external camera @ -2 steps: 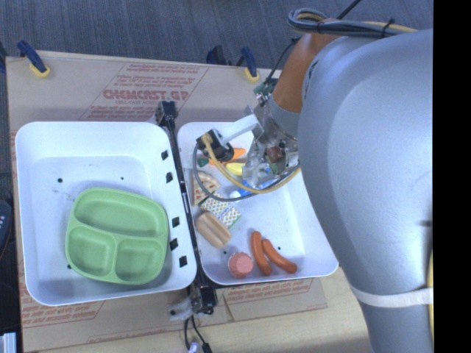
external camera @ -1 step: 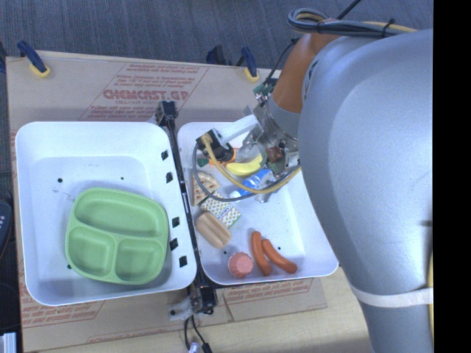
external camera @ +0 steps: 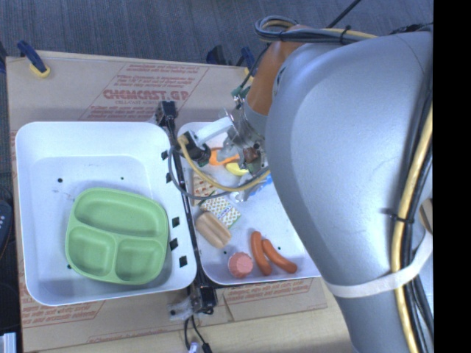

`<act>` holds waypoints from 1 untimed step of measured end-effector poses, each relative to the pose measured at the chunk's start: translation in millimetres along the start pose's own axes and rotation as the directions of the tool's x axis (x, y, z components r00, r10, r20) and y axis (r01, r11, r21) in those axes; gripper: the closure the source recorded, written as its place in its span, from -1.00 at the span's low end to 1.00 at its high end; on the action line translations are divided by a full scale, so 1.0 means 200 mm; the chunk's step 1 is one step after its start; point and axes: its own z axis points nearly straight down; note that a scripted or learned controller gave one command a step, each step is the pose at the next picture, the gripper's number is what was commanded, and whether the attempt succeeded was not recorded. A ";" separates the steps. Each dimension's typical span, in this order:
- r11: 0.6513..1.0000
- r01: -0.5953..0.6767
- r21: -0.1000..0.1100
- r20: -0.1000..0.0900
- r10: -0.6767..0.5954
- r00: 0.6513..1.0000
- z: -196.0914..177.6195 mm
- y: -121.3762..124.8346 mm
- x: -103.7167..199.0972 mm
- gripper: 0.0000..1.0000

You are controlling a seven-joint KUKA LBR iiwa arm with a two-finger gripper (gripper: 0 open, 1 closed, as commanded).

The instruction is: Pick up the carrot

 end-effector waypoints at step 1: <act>1.000 -0.001 -0.001 -0.001 0.001 1.000 0.00 0.00 0.00 -1.00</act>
